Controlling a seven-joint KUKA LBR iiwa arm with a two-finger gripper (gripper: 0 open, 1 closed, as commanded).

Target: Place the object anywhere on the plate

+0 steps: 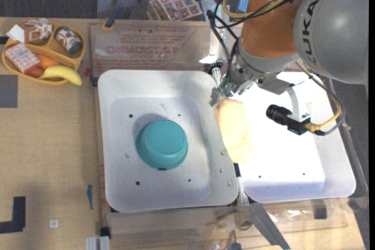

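Carrying the load to the target is the step in hand, as judged from this layout. Start with the near items: the left bin (111, 184) holds the teal plate (162, 144), which sits domed and apparently upside down, near the bin's centre. The right bin (328, 178) lies at 3 o'clock from it. Over the shared rim between the two bins, at about 2 o'clock from the plate, you see the pale yellow object (234, 129), blurred. Its upper end meets the tool (225, 91), which hangs below the orange band of the arm (304, 26).

You cannot tell from this view whether the tool is apart, together or clamped on the object; the wrist hides its tips.

To do the step well, move toward 8 o'clock until the object is directly above the plate's middle. Lower slowly, because a domed surface may let a soft, rounded item roll off. Release only once it rests on the crown.

Farther back, at 10 o'clock, a yellow tray (17, 61) of toy food sits on the bench (47, 155).
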